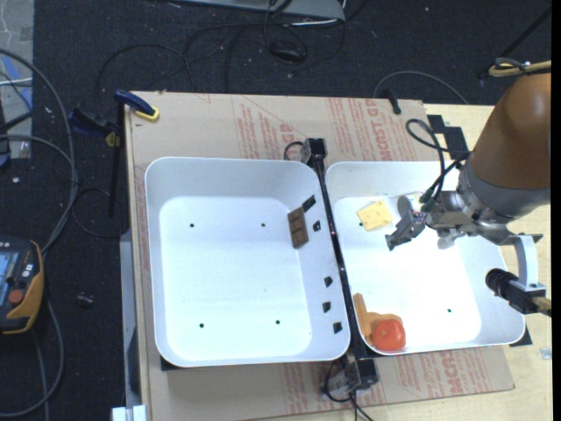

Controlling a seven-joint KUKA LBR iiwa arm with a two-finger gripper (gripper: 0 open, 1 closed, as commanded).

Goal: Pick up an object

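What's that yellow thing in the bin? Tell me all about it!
The yellow thing looks like a toy wedge of cheese: pale yellow, flat, roughly square with a few small holes. It lies flat on the floor of the right bin, near its back left corner. The gripper hangs just to its right; whether they touch can't be told.

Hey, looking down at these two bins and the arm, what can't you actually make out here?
- Hand, camera view: too small and dark to tell how it is set, beside the yellow piece.
- Orange stick: its lower end is hidden behind the red ball.
- Brown piece in the left bin: too small to tell what it is.
- Arm: cut off by the picture's right edge.
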